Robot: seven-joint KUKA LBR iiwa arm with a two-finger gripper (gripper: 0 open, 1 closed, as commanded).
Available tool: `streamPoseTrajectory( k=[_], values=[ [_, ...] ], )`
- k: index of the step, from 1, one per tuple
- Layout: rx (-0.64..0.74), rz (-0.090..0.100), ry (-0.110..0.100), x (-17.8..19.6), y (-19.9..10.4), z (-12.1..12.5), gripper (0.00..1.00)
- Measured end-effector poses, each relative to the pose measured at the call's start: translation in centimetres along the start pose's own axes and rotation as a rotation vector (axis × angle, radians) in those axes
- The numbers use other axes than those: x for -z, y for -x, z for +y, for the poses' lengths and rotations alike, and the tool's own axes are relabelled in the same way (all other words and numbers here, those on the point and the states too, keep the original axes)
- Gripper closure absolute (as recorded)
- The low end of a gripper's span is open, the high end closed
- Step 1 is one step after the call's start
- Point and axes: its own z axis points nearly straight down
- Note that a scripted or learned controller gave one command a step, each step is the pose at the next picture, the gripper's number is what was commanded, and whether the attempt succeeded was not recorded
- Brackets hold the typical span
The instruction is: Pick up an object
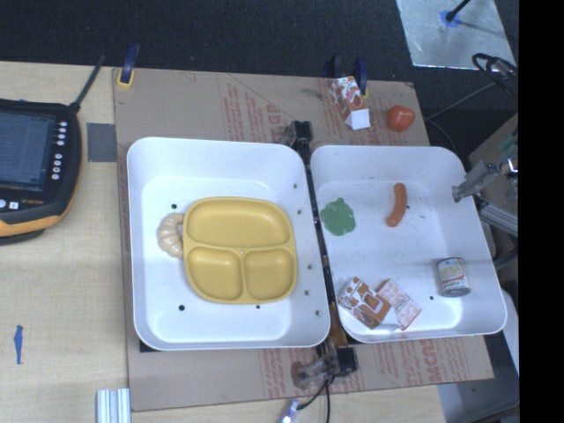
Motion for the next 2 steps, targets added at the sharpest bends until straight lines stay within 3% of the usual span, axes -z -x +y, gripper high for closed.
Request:
streamPoseTrajectory(
  k=[1,2],
  values=[
    [0.001,0.000,-0.002,-11.6,0.2,-1.3,0.00],
    [0.001,0.001,-0.001,-20.0,0.2,-5.1,0.00]
  ],
)
